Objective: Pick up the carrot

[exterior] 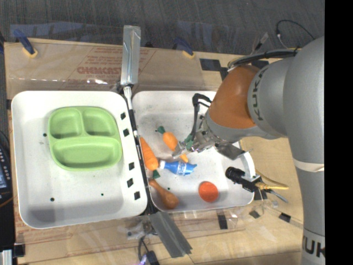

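Two carrots lie in the right bin (220, 101). A small carrot (169, 140) with a green top sits near the bin's middle. A longer carrot (148, 155) rests against the left wall, along the divider. My gripper (189, 146) hangs low over the bin, just right of the small carrot and above a blue toy (180, 168). It is very close to the small carrot, and I cannot see whether it touches it. The arm's orange band (234, 101) and grey wrist cover the bin's right part.
An orange ball (208, 191) lies near the right bin's front edge. A brown oblong piece (164, 194) sits in its front left corner. A green divided plate (84, 137) rests in the left bin (33, 197). A metal clamp (130, 54) stands on the divider's far end.
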You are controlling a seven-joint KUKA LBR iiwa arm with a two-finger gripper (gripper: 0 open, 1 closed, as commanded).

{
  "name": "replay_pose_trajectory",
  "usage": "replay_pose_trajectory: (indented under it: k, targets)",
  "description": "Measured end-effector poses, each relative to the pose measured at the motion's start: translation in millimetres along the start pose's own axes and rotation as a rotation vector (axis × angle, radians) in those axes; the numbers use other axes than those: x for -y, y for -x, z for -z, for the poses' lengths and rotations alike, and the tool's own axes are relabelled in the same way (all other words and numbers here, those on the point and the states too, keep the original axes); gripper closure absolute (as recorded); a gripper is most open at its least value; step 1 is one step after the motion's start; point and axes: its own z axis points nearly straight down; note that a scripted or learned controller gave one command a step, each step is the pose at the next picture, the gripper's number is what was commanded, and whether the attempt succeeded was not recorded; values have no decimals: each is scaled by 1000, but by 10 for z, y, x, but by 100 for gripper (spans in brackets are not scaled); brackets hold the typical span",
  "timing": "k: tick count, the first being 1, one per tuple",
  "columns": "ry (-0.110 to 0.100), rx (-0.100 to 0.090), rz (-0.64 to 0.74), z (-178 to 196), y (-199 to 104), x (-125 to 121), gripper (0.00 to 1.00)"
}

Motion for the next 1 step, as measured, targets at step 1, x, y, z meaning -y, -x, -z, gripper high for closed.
replay_pose_trajectory:
  k: [1]
  targets:
    - [0,-1,-211,654,-358,607,100]
